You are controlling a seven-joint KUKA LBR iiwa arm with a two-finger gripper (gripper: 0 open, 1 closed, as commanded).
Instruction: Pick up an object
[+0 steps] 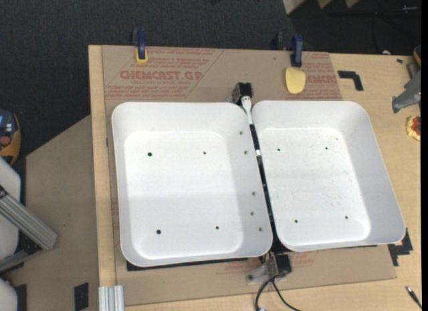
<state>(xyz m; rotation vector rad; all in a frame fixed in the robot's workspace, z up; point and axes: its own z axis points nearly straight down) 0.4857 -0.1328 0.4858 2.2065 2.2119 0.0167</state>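
Seen from above at a slant, two shallow white bins sit side by side on a brown board printed with faded red lettering. The left bin [180, 182] and the right bin [321, 176] are smooth, glossy plastic with rounded corners, each floor marked by four small dark dots. The right bin's floor is also lightly speckled. A thin black strip [257, 162] runs along the seam where their rims meet.

Two blue clamps [140, 39] grip the board's far edge. A pale yellow rounded piece [295, 80] lies on the board just beyond the right bin, below the second clamp.

At the right edge, an angular grey metal part, apparently the gripper [406, 94], hangs above the bench, well apart from both bins. Whether it is open or closed cannot be told. Just below it, a small red-and-yellow item [415, 126], the only loose object apparent, rests on the bench outside the right bin, cut off by the frame.
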